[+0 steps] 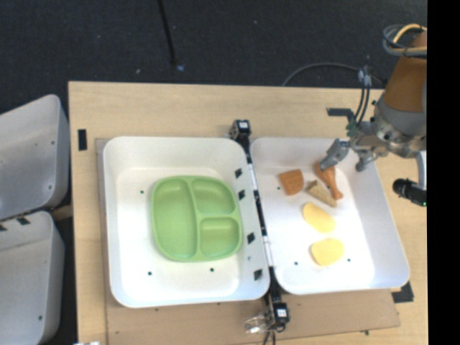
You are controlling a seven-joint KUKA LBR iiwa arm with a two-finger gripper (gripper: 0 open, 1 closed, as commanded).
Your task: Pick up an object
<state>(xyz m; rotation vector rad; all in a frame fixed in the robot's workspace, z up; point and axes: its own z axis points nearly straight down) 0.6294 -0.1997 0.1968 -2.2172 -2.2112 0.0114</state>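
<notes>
Nearest, in the right bin (381, 264), two yellow pieces (326, 251) lie below a tan wedge (321, 192) and a brown chunk (291, 182), while farther up the gripper (348, 154) hangs spread wide over an orange stick (330, 180), clasping nothing.

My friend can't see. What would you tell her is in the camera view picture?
A robot arm's gripper hovers at the right bin's far edge, above small orange, tan and yellow food pieces. The left bin holds a green divided tray.
</notes>
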